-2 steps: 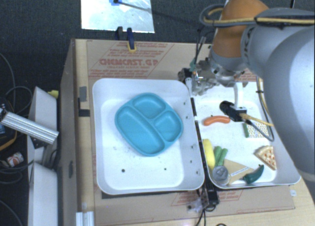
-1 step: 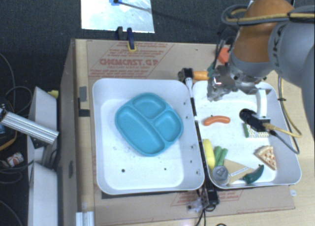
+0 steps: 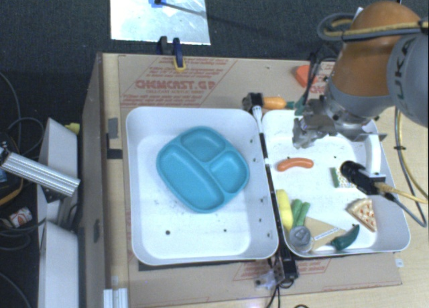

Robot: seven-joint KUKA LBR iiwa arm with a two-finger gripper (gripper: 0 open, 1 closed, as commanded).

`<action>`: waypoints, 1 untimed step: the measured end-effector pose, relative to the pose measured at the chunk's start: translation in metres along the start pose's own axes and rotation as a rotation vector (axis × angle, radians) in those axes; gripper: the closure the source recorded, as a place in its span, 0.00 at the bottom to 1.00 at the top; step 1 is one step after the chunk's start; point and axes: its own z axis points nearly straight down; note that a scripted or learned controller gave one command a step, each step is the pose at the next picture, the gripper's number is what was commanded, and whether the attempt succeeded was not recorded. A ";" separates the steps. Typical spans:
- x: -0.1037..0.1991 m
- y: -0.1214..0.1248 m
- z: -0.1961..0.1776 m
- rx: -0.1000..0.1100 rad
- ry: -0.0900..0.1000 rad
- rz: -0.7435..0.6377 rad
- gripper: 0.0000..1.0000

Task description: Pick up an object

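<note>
Move gripper (image 3: 303, 137) over sausage (image 3: 295, 164), lying just beside it in right bin (image 3: 318, 189), turn to close across its thin width, spread jaws wide before going down (cannot tell if spread or pressed together), then squeeze gently.

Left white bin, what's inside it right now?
A blue divided tray with three compartments lies in the middle of the left bin. The bin floor under the tray is covered, so anything beneath it cannot be seen.
</note>
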 end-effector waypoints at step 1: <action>0.050 0.049 0.047 0.002 0.001 -0.003 1.00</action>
